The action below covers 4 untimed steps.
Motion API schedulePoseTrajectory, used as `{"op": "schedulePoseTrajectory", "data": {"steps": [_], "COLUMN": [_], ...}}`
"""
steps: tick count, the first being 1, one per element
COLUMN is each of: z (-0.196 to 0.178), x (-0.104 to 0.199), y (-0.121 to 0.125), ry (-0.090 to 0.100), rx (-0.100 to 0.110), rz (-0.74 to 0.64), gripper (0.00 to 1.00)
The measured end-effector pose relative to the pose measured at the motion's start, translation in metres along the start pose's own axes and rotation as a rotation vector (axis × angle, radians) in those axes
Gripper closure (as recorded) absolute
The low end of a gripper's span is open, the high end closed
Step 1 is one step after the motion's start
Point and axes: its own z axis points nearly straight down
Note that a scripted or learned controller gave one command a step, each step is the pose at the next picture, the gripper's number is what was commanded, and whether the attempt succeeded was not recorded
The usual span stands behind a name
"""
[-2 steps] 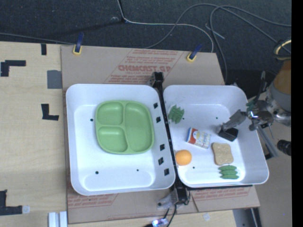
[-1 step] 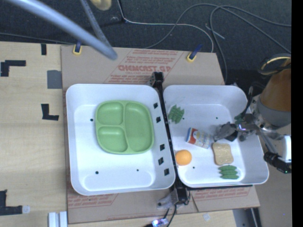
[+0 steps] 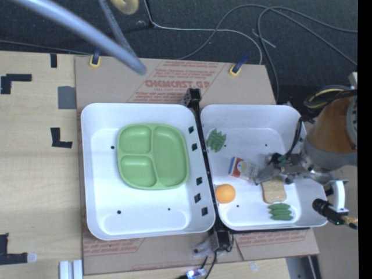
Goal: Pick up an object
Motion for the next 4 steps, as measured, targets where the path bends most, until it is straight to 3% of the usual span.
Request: {"op": "schedulePoseTrajectory", "data": {"steps": [1, 3, 4], "z": [-0.013, -0.131, -0.154], "x": [0.001, 0.002, 0.002], "y": [0.002, -0.003, -0.002], "ry": [-0.001, -0.005, -0.003], "rx": [-0.005, -0.014, -0.01], "rz": [-0.001, -0.002, -0.001], "gripper": [1.0, 1.0, 1.0]}}
